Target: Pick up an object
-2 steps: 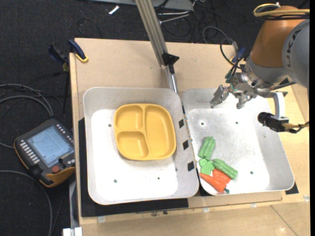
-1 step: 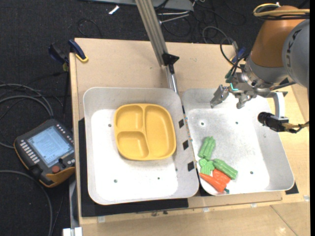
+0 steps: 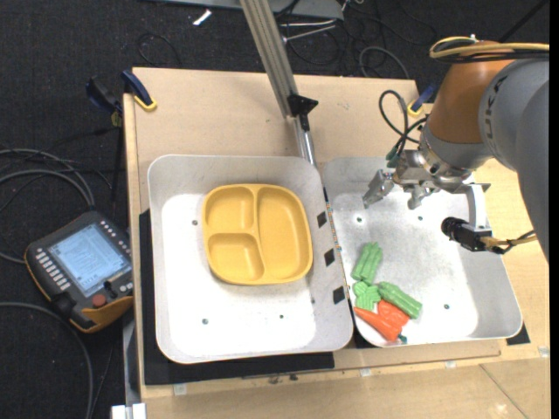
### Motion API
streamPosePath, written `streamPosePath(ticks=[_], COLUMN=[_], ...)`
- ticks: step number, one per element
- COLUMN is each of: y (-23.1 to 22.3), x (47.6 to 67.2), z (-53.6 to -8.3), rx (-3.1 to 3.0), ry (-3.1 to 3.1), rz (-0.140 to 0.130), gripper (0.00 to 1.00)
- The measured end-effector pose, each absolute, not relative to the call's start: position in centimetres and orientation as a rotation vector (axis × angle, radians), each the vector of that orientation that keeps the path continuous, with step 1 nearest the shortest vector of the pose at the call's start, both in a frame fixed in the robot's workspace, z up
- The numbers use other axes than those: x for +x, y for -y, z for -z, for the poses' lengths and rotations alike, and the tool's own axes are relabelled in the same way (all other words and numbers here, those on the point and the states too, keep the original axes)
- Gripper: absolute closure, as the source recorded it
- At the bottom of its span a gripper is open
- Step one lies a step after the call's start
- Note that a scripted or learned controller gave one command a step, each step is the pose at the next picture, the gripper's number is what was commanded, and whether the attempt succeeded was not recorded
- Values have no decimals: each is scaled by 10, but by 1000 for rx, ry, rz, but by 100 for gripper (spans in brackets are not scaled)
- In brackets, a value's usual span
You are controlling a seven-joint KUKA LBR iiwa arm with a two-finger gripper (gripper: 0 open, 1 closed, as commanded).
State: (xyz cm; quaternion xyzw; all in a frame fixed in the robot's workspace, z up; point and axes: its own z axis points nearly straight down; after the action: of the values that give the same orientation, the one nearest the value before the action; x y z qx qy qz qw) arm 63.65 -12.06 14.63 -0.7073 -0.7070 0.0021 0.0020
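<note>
Several toy vegetables lie at the front left of the right bin (image 3: 454, 269): a green ridged piece (image 3: 368, 261), a green one (image 3: 400, 298) below it and an orange carrot-like piece (image 3: 383, 323) against the front rim. A yellow divided plate (image 3: 258, 233) sits in the left bin (image 3: 175, 260). My gripper (image 3: 397, 192) hangs over the back of the right bin, its two fingers spread open with nothing between them. It is well behind the vegetables and apart from them.
A slanted metal pole (image 3: 272, 46) runs down to the gap between the bins. A teach pendant (image 3: 80, 269) lies off the bench at the left. Cables trail around my wrist (image 3: 463, 112) at the right.
</note>
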Motion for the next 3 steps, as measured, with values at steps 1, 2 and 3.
streamPosePath(ticks=[1, 2, 3], y=[120, 120, 114], x=[636, 637, 635], z=[-93, -107, -153], rx=[-2219, -2223, -2222], ry=[2220, 2223, 2227], rz=[-5, 1, 5], gripper=[0, 100, 100])
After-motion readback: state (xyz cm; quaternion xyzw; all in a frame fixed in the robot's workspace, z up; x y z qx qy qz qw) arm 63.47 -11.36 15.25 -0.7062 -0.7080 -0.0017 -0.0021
